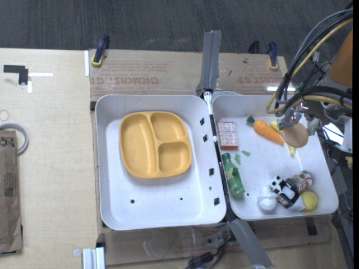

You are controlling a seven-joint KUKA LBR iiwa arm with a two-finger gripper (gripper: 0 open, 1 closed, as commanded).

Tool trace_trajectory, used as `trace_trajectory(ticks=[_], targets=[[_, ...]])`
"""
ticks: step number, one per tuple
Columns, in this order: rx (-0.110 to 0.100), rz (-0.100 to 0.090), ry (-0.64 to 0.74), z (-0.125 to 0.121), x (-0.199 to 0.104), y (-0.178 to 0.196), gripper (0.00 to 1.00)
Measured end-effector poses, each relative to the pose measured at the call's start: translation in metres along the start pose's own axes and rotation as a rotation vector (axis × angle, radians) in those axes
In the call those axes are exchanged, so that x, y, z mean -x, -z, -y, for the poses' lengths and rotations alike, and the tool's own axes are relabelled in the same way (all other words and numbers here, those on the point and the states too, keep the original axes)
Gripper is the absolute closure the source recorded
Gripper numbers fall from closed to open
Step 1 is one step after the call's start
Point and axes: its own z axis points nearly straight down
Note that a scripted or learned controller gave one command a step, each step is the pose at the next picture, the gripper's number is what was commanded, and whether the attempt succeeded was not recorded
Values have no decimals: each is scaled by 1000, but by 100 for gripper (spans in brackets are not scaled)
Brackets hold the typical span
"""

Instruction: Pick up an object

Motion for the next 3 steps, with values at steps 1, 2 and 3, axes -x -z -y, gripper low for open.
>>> trace_trajectory(ticks=[1,2,3], targets=[[2,1,380,-42,21,-27,100],[2,1,380,-42,21,-27,0],[3,0,490,-45,49,-137,0]])
